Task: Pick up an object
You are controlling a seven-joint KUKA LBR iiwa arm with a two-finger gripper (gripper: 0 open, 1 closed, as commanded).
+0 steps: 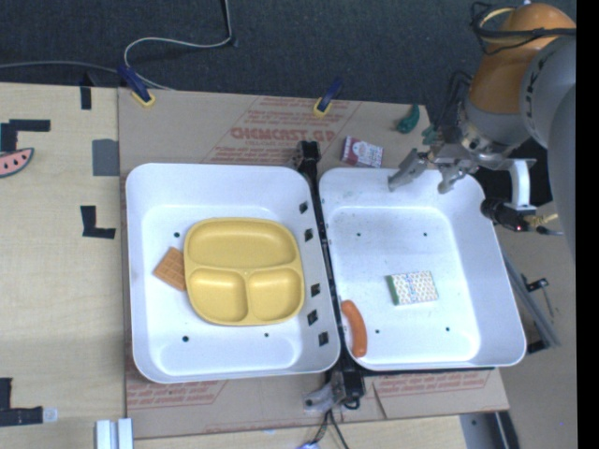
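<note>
While the gripper (423, 170) hangs over the back edge of the right bin (487, 251), its fingers are spread wide and pinch nothing. I think this is the reaching step, and no grab is made yet. A sponge (413, 287) lies flat in that bin, and a sausage (356, 327) lies near the front left corner. Next, the arm needs to move forward over one, go down, and close.
</note>
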